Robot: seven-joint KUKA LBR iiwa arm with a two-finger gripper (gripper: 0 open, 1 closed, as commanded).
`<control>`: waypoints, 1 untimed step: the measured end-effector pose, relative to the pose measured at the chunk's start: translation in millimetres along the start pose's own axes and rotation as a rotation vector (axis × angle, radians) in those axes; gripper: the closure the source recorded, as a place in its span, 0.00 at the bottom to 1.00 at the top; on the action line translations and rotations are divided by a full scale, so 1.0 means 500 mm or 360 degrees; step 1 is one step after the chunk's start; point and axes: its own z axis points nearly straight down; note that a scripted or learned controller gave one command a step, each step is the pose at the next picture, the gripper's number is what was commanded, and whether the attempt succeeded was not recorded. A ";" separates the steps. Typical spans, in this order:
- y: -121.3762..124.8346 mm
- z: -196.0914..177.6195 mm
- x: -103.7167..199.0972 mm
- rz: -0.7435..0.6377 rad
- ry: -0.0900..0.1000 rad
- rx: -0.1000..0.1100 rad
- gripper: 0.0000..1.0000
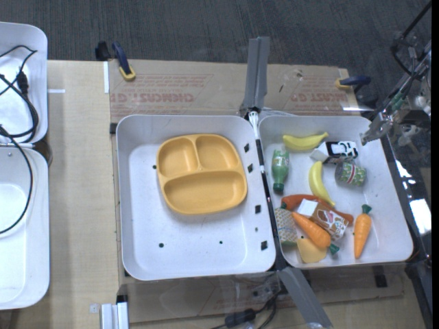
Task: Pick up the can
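Smooth white plastic with a slight sheen is seen in both bins (137, 204). A matt yellow plastic finish is shown by the divided plate (202, 172). The can (350, 174) is wrapped in a printed label. The tabletop (75, 184) is surfaced in pale, matt wood grain, and brown cardboard (192, 88) is laid behind.

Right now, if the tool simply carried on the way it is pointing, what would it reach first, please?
The tool hangs at the right bin's far right rim, pointing left and down. Probably the can lying on its side comes first, though depth is unclear.

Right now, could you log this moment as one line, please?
gripper above right bin's far edge | can in bin, untouched
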 end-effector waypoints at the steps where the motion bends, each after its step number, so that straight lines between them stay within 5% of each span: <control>1: 0.001 0.198 0.030 0.0029 0.0002 0.0002 0.00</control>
